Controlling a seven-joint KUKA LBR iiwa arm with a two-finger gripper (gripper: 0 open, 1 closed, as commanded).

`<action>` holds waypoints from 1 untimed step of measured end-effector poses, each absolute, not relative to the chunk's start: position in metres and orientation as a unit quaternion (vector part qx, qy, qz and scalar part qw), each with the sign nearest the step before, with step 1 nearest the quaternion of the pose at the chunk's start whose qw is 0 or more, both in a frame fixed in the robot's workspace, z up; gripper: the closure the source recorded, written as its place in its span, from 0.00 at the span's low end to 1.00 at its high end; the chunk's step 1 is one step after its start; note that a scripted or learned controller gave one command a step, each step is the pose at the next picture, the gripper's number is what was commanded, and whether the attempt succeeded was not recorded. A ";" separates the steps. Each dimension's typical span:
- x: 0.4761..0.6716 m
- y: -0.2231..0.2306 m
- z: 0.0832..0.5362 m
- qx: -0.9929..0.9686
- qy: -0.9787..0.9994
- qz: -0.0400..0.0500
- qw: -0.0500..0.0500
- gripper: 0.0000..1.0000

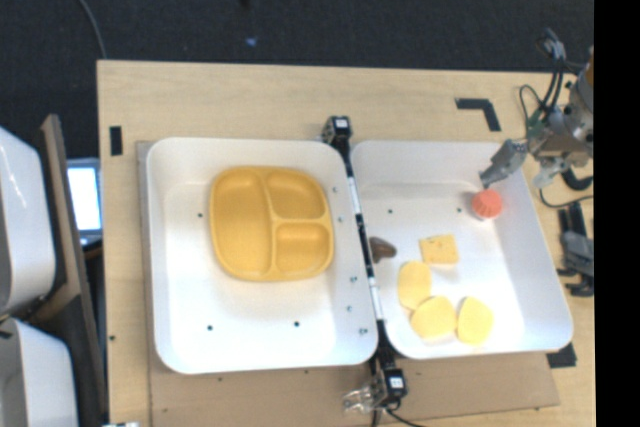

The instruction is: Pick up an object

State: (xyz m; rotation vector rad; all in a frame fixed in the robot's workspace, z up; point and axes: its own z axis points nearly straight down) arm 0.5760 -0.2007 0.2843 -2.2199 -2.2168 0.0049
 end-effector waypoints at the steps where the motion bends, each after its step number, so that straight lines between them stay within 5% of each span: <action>1: 0.577 -0.201 0.288 -0.707 -0.707 0.000 0.000 0.00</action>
